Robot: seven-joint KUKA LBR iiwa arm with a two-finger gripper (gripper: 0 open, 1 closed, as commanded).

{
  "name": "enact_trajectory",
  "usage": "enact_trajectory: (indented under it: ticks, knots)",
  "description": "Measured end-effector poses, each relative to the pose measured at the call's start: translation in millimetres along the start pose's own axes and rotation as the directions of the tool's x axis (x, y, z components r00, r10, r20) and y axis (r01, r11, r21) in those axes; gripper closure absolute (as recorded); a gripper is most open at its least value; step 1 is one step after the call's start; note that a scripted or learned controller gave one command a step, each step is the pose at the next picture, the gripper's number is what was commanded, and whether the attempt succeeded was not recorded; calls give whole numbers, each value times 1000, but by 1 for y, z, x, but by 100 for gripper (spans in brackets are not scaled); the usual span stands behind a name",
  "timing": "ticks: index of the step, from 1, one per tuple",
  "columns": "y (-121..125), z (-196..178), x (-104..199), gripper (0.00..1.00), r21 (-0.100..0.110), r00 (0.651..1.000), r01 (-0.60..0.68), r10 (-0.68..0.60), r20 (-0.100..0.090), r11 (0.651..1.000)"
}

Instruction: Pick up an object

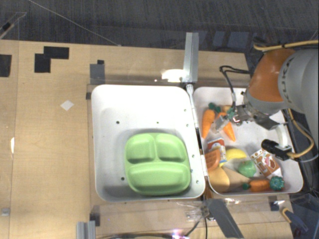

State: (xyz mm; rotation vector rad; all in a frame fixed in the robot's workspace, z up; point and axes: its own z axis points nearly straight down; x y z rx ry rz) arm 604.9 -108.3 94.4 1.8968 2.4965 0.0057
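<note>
Orange, green and yellow toy foods crowd the near end of the right white bin (297,180): an orange carrot piece (258,185), a green round toy (246,169), a yellow lemon-like piece (236,155) and a printed snack packet (264,163). They lie touching, which leaves little room for a clean grasp. Farther back, the gripper (234,115) sits low among two orange plastic carrots (207,121); whether its fingers are apart or clamped cannot be told. The left white bin (114,108) holds a green divided plastic tray (157,163).
</note>
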Motion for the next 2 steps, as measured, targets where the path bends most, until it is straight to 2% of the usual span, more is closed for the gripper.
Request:
enact_trajectory:
  ticks: [1,2]
  knots:
    - [2,-12,0,100,-5,1000,4,-4,2,1000]
    - [49,-92,72,100,0,999,47,-47,-1,999]
